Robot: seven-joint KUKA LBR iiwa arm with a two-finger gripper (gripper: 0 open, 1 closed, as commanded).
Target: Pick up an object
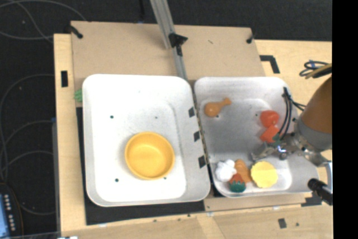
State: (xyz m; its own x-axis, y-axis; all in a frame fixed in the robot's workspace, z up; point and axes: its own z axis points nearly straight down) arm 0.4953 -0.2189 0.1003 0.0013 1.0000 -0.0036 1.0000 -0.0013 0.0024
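The gripper (272, 149) sits low in the right bin (246, 92), beside the red object (269, 125) and above the yellow disc (264, 174); its state I cannot tell. A yellow bowl (149, 155) lies in the left bin (112, 98), lower centre of the frame.

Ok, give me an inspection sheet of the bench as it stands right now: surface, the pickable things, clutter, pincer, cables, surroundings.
Surface: tan board bench bearing a left shallow white bin and a right shallow white bin, side by side.
Job's things: round yellow plastic bowl in the left bin; in the right bin an orange drumstick-shaped toy, red plastic pieces, a flat yellow disc, a small white lumpy toy, and an orange-and-green toy.
Clutter: nothing seen.
Pincer: pincer low over the right bin beside the red pieces; finger state unclear.
Cables: black cable along the wrist; thin loops on the dark floor.
Surroundings: slanted grey metal rail behind the bins.
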